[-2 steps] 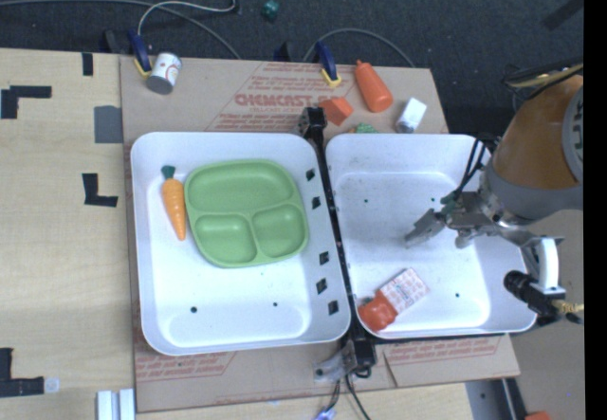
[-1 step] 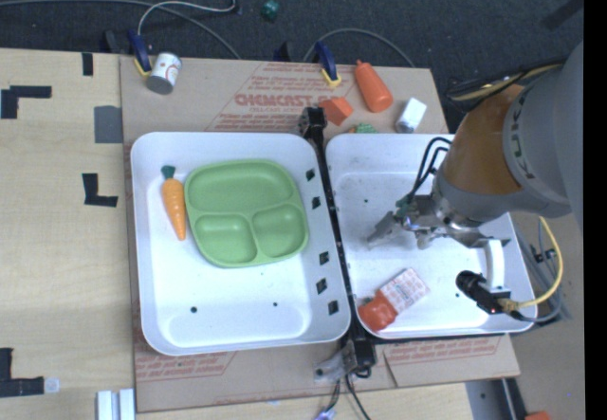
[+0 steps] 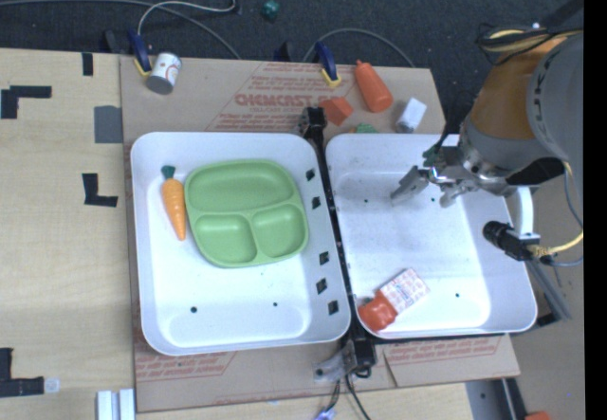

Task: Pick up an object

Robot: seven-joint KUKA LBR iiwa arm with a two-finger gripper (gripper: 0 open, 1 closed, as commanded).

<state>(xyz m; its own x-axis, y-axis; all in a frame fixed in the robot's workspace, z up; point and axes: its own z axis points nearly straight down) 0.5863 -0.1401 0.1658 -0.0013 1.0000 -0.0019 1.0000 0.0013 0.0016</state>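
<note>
The gripper (image 3: pixel 429 189) is hanging over the upper part of the right bin (image 3: pixel 493 319), jaws spread apart and nothing between them. The likeliest target, a small packet with a red end (image 3: pixel 394 299), is lying near the bin's front edge, well apart from the fingers. So the pick is not yet made: reaching, closing and lifting are all looking to be ahead.

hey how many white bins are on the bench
2: the left bin holds a green plate and a toy carrot; the right bin sits beside it.
</note>
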